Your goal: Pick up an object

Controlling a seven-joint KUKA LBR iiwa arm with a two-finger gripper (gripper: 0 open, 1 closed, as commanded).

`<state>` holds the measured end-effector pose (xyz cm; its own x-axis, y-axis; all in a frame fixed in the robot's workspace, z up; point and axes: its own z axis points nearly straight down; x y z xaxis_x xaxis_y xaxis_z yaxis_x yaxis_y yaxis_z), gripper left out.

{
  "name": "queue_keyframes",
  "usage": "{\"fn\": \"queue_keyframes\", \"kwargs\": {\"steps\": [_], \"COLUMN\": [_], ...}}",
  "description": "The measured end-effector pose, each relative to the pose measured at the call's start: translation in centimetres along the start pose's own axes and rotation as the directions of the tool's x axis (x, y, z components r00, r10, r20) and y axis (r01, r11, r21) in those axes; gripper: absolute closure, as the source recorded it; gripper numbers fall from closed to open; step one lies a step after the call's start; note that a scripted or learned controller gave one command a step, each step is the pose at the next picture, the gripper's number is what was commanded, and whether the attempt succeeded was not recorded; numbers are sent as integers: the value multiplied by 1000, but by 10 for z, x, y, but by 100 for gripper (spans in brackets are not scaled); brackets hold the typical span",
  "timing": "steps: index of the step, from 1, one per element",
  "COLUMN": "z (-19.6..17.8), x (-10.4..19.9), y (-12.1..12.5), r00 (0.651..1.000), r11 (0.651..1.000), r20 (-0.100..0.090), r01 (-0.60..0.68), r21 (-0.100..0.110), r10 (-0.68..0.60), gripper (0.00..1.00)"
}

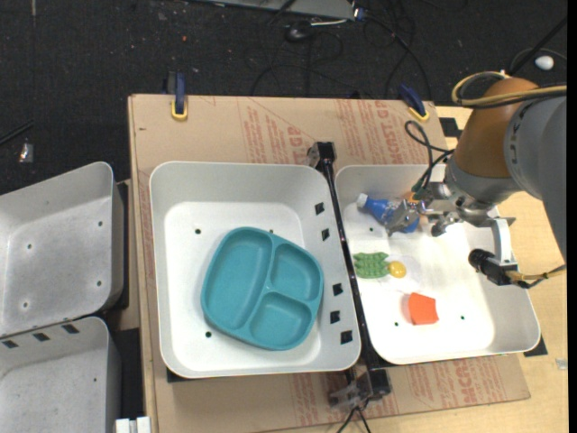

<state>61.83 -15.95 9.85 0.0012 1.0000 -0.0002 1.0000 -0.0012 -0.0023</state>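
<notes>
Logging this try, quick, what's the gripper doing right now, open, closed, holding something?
Gripper: cannot be told; it sits over the blue object in the right bin.

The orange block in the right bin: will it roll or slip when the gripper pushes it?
The orange block looks boxy with flat faces, so it would probably slide, not roll. It seems small and likely light. The white bin floor looks smooth, so it may skid easily.

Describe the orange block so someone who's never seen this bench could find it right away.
Start at the right-hand white bin, the one the grey arm reaches into. Look toward its near edge, below the green toy and small yellow piece. The orange block lies alone there, a plain boxy shape, unlike the blue object at the far end.
</notes>
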Motion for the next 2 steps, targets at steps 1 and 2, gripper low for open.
{"fn": "queue_keyframes", "kwargs": {"steps": [1, 2], "z": [6, -4], "x": [0, 0], "y": [0, 1], "r00": [1000, 1000], "r11": [1000, 1000], "r20": [0, 0], "r01": [1, 1], "r21": [-1, -2], "r10": [-1, -1], "gripper": [0, 100]}}
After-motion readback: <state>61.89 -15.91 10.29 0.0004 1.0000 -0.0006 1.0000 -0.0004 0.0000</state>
